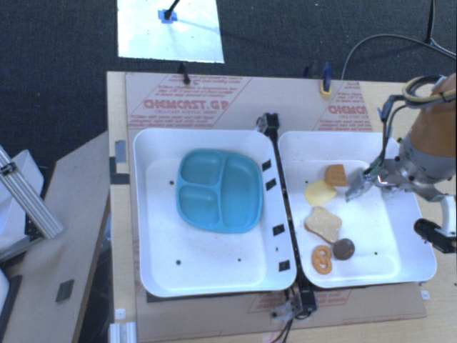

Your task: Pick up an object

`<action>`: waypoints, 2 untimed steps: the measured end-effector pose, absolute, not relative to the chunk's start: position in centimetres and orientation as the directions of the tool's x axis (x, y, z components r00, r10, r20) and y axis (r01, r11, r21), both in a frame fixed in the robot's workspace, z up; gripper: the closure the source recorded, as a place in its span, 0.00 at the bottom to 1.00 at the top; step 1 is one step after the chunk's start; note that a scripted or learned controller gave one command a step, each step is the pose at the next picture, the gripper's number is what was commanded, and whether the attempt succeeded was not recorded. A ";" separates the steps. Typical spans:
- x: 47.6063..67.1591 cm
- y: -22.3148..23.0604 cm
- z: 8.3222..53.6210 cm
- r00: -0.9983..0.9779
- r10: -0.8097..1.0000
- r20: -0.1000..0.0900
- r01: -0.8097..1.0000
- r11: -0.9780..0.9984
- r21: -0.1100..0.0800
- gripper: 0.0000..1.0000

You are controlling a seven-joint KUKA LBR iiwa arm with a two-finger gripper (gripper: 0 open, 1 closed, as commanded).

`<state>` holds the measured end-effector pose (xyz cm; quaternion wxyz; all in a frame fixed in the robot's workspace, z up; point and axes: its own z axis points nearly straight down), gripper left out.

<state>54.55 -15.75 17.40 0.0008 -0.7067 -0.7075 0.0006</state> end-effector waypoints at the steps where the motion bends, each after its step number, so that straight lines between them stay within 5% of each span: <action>1: 54.0 -15.3 11.4 -0.001 1.000 0.001 1.000 0.001 -0.003 0.00; 2: 54.3 -15.3 8.8 -0.001 1.000 0.001 1.000 0.001 0.004 0.00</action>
